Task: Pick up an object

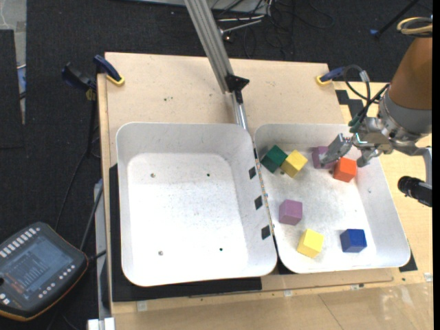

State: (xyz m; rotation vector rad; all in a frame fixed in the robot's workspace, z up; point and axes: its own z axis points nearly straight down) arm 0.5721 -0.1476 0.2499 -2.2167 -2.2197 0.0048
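Orange cube [345, 170] under the gripper [352, 151]

The arm [412, 81] is seen at the far right, its orange band set above a grey wrist. The wrist is angled down and to the left. The gripper [344, 151] is held low, its two fingers spread apart.

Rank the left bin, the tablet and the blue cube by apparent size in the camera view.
1. left bin
2. tablet, cut off by the frame edge
3. blue cube
The gaps are wide, so nearness to the camera changes nothing.
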